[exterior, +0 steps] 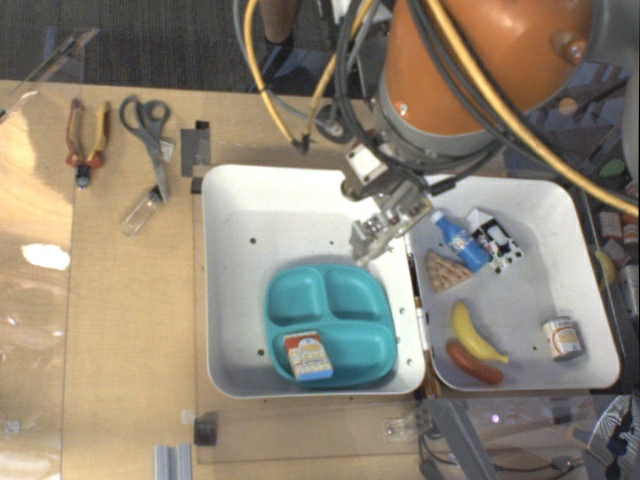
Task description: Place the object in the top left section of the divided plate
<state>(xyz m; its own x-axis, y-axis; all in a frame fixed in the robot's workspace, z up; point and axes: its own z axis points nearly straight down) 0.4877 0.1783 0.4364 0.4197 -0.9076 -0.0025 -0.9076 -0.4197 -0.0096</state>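
A teal divided plate [330, 308] lies in the left white bin [235, 268], toward its front right. A small red-and-white carton [309, 356] rests in the plate's large front section. The two back sections of the plate hold nothing. My gripper [372, 238] hangs just above the plate's back right corner, near the wall between the two bins. Nothing shows in its grasp. The grey arm with its orange band comes down from the top right and hides the back of the right bin.
The right bin [580, 268] holds a blue bottle [456, 238], a black-and-white checked item [493, 240], a waffle piece [445, 271], a banana [475, 333], a sausage [474, 364] and a small can [564, 338]. Pliers [84, 144] and scissors [150, 136] lie on the bench at left.
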